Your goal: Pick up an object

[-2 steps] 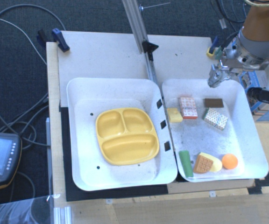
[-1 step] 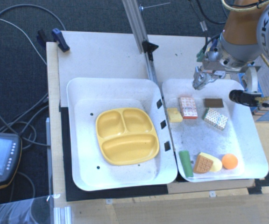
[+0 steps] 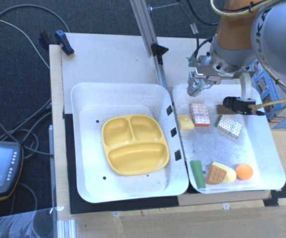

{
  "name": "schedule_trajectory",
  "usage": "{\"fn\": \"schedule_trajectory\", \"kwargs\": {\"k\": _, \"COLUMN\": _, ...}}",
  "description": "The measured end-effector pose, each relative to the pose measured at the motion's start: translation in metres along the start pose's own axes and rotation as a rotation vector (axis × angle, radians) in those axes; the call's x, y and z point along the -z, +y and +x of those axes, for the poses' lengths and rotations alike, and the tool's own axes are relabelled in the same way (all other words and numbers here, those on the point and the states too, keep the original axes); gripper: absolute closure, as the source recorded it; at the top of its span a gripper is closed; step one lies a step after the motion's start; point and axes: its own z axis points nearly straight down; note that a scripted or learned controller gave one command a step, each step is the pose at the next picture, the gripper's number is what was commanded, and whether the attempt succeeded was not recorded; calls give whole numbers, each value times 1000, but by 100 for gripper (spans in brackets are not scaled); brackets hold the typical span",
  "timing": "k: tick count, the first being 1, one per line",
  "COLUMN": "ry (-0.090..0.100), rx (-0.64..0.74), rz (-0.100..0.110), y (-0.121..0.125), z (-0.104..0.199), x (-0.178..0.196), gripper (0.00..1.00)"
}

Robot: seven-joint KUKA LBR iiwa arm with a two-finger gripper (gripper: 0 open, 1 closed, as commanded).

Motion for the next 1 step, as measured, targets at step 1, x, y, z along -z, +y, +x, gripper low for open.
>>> {"fn": "schedule_trajectory", "kwargs": {"k": 1, "ry": 0, "rx": 1, "rz": 0, "y": -5, "z": 60, "x": -8, "gripper": 100}}
